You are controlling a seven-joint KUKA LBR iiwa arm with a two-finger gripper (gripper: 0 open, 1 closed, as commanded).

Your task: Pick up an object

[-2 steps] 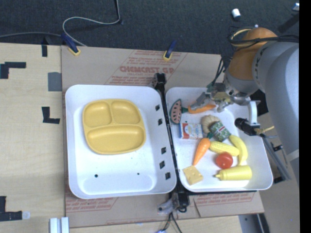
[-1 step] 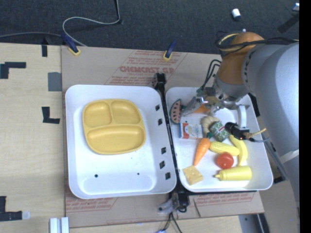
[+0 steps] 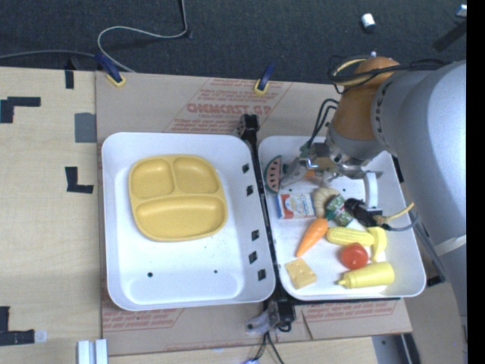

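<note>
Reaching in from the right, the grey arm hangs over the right bin. Left bin carries a yellow divided plate. The gripper sits low at the right bin's upper part; finger state cannot be determined. Below it lie a carrot, corn cob, tomato, mustard bottle and cheese wedge.
</note>
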